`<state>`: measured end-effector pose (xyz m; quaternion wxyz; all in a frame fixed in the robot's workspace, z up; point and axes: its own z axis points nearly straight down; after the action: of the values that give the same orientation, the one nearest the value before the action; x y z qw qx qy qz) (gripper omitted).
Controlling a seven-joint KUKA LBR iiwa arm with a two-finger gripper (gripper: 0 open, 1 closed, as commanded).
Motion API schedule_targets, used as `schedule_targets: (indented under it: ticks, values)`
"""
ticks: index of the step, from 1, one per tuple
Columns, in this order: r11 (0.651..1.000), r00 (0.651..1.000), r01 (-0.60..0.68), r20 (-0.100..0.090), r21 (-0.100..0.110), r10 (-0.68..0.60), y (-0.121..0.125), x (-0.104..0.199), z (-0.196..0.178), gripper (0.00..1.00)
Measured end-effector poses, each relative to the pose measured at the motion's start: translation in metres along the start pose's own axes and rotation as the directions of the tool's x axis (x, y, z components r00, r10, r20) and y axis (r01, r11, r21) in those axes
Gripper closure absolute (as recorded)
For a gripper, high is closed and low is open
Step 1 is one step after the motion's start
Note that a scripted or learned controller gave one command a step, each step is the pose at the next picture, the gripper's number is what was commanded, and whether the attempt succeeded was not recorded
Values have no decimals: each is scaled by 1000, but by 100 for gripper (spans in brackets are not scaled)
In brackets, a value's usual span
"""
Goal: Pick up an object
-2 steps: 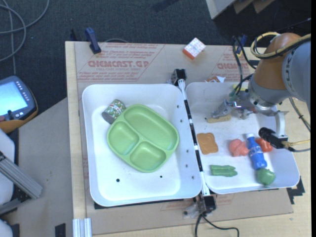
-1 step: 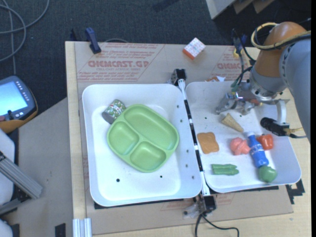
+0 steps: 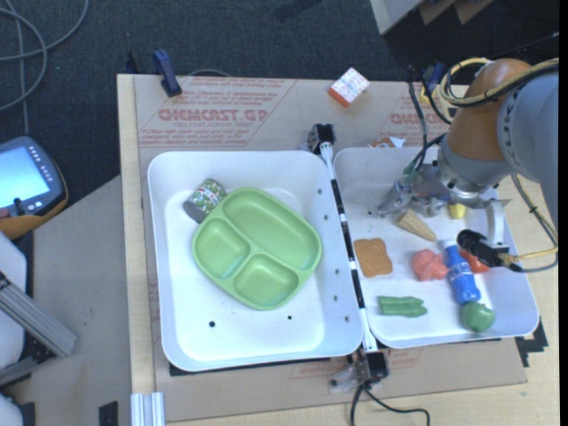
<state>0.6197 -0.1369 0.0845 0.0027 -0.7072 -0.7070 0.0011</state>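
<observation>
Dark carpeted floor surrounds a cardboard-topped bench [image 3: 222, 114] bearing two white bins. Gripper [image 3: 410, 195]: low in the right bin [image 3: 373, 171], toward the bench's far edge; whether open or closed cannot be told. Beside it: tan cone [image 3: 417, 226]. Nearer the front edge: brown slab [image 3: 374, 257], pink piece [image 3: 429, 265], blue bottle [image 3: 460, 275], green pod [image 3: 402, 306], green ball [image 3: 477, 317]. Left bin [image 3: 177, 327]: green divided tray [image 3: 257, 248], crumpled can [image 3: 204, 199].

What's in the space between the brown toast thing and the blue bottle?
In the camera view, a pink-orange toy lies between the brown toast piece and the blue bottle, all in the right bin.
</observation>
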Motion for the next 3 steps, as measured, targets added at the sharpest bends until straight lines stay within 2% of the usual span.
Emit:
schedule_targets:
  ticks: [1,2,3]
  values:
    - [1000,1000,1,2,-6,-1,2,-1,-11,100]
    - [1000,1000,0,2,-5,0,2,-1,-10,0]
    - [1000,1000,0,0,1,0,-40,25,1,0]
